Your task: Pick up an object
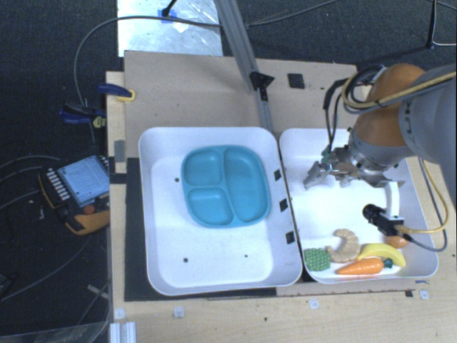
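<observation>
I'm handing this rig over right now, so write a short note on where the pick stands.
Gripper: above the right bin, near its upper left; nothing visible between its fingers, and I can't tell if they are open or shut.
Things: all in the right bin's lower end: green piece, tan pastry, carrot, banana. They lie close together, apart from the gripper.
Left bin: holds a blue divided plate.
Done: no pick yet.
Left: move down to the cluster, grasp one item, lift it.
</observation>
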Robot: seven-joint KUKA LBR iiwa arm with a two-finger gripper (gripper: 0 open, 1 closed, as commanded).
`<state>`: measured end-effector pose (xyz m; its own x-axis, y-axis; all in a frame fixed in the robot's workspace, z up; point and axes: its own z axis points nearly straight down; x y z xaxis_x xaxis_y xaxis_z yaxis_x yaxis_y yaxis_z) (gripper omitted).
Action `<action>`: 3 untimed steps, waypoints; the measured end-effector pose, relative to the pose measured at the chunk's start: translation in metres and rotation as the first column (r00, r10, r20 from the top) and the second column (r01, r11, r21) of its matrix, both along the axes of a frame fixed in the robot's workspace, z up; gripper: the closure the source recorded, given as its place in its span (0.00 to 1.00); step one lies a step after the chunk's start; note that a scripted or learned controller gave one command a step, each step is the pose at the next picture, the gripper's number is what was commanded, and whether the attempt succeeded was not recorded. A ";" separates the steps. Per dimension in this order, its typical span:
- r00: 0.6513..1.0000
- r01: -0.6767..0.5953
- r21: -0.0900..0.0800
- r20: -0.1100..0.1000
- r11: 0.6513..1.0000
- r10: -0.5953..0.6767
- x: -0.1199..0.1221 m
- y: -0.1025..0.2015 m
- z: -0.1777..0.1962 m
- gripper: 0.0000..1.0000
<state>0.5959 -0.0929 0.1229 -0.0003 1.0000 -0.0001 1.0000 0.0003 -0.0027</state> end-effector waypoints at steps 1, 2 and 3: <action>1.000 0.000 0.000 0.007 1.000 0.000 0.002 0.000 -0.037 0.00; 1.000 -0.001 -0.001 0.013 1.000 0.001 0.004 0.000 -0.024 1.00; 1.000 -0.004 -0.001 0.009 1.000 0.004 0.012 -0.002 0.022 1.00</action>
<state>0.6074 -0.0952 0.1445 -0.0042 1.0000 -0.0010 1.0000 0.0042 0.0066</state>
